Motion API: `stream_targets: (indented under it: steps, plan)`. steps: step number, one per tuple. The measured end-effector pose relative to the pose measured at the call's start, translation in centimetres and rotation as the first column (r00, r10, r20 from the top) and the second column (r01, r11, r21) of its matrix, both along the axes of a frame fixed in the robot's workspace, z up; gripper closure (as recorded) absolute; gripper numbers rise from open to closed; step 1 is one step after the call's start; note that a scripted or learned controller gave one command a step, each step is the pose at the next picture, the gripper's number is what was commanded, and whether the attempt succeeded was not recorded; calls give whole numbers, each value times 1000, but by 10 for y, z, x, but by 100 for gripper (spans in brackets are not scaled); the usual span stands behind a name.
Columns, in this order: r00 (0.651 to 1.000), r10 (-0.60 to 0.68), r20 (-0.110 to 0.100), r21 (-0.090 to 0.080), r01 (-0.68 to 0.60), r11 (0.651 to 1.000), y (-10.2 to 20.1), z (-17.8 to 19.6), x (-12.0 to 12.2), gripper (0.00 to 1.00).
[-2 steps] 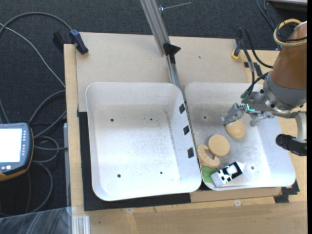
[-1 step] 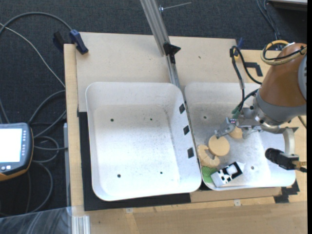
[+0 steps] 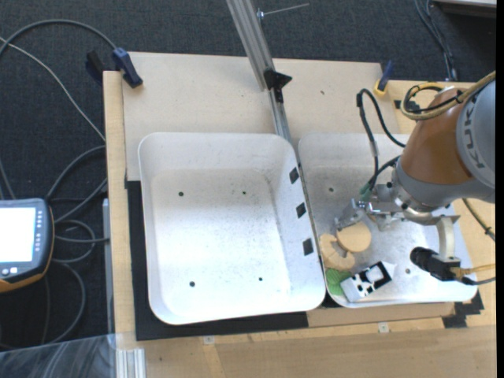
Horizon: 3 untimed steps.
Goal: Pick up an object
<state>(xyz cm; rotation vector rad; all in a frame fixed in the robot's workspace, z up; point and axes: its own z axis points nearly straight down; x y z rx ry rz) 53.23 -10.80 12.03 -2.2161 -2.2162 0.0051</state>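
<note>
My gripper [image 3: 364, 211] hangs low over the middle of the right bin [image 3: 331, 168], under the grey and orange arm [image 3: 441, 152] that comes in from the right. Just below and left of it lies a round tan wooden piece [image 3: 353, 239], with a second tan piece [image 3: 328, 248] touching its left side. Nearer the front wall sit a black and white block [image 3: 369, 279] and a pale green thing [image 3: 337, 281] partly beneath it. Nothing shows held in the gripper.
The left bin [image 3: 216, 227] stands beside the right one, with a strip of black tabs [image 3: 301, 209] along the shared wall. A slanted metal rail [image 3: 253, 42] crosses the bench at the back. Cables trail near the arm.
</note>
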Motion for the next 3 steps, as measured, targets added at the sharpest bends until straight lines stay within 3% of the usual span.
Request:
stream_targets:
  steps: [1, 2, 3]
  plan:
    - [1000, 0, 2, 0, 0, 1000, 1, -30, -1, 0]
    - [1000, 0, 7, -1, 0, 1000, 1, -17, 1, 100]
    - [1000, 1, 14, -4, -1, 1000, -3, 47, 3, 100]
